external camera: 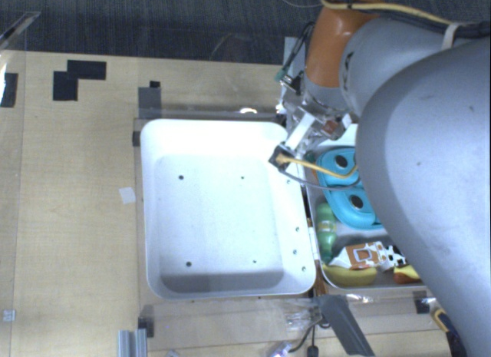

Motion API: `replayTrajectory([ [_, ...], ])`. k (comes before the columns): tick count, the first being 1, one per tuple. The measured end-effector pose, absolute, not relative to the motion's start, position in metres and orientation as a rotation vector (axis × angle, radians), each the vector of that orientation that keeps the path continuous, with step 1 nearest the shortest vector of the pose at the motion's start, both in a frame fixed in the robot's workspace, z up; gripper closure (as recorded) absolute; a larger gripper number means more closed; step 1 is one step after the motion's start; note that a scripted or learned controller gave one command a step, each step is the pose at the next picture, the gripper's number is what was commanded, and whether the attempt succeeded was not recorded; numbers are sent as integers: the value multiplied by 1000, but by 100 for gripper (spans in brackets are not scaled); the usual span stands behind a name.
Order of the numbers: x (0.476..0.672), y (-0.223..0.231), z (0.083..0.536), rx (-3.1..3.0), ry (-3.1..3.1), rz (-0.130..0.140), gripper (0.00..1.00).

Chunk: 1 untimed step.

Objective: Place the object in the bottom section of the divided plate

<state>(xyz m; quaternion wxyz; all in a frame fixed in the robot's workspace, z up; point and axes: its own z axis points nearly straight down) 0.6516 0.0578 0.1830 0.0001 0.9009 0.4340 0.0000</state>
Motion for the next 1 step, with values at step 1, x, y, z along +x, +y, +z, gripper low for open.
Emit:
replayTrajectory([
  [1, 614, 187, 89, 2999, 952, 14, 100],
])
